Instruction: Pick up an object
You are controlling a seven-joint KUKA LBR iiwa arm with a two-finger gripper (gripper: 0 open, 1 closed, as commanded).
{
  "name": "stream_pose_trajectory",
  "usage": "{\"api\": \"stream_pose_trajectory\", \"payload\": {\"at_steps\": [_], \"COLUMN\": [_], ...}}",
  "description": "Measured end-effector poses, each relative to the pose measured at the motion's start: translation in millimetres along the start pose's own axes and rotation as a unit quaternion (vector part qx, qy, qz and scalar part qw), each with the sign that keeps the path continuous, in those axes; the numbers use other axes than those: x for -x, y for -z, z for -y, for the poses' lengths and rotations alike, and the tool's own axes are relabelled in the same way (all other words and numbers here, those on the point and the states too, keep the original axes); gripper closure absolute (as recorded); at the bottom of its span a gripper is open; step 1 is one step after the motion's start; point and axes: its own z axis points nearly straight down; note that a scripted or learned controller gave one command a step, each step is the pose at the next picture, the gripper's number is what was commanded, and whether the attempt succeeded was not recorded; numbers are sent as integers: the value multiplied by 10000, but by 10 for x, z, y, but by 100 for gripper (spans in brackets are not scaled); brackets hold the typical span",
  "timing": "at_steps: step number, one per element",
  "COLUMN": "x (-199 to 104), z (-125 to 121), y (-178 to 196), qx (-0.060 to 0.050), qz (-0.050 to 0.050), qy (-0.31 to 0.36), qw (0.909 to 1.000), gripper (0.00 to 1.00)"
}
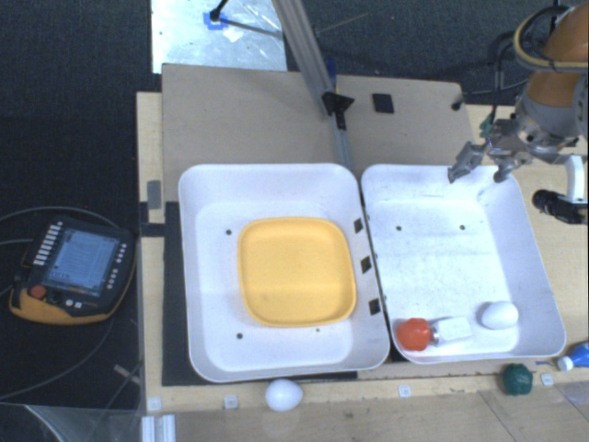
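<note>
Camera view: gripper (479,168) hangs over the right bin's (525,228) far corner, fingers spread apart, holding nothing. Three objects sit well away along that bin's near edge: one red ball (414,333), one white block (453,329), one white egg (499,316). Left bin (207,247) holds one yellow plate (296,271). Second egg (283,394) on the worktop (414,408).
</note>
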Motion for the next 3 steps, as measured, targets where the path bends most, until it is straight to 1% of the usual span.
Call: {"api": "stream_pose_trajectory", "payload": {"at_steps": [1,2,3], "x": [-70,-73,-70], "z": [73,76,63], "y": [-491,-955,-829], "qx": [-2,-2,18], "qz": [0,0,7], "qy": [1,2,6], "qw": [10000,10000,10000], "gripper": [0,0,100]}}
